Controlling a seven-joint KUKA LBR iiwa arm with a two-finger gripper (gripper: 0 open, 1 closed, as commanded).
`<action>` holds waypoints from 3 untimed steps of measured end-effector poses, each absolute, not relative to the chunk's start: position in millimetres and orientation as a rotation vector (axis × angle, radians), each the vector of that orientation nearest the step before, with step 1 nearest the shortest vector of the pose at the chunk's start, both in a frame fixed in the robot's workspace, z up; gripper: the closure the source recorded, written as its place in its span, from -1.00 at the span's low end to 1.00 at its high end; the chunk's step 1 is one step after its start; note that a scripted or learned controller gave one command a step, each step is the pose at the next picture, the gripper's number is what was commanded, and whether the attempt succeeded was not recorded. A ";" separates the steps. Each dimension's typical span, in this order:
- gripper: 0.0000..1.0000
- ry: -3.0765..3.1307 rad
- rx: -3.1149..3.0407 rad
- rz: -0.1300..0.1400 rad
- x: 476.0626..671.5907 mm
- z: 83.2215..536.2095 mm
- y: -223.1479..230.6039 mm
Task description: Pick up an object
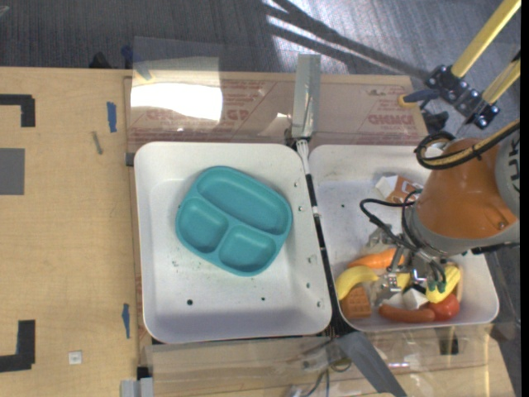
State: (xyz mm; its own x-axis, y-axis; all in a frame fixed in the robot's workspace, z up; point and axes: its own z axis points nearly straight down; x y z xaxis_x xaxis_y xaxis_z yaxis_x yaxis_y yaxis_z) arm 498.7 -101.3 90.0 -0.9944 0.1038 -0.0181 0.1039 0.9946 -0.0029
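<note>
Several toy foods point(388, 284) crowd beneath fingers point(405, 275).

Arm point(463, 205) cut off by right edge. Wrist hides middle of right bin point(347, 188). Toy food pile point(397, 292) partly covered beneath gripper point(407, 278); items hard to identify. Finger state unclear. Orange packet point(402, 190) half hidden behind wrist.

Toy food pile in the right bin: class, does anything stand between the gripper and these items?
Nothing visible does. The gripper hangs directly over the toy food pile in the right bin, close to a banana and a red piece.
</note>
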 end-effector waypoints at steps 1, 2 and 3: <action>-1.00 3.116 0.146 -0.005 487.4 90.1 -98.8; -1.00 3.120 -0.165 0.000 498.4 88.8 -186.1; 1.00 3.114 -0.167 -0.001 501.1 97.5 -184.9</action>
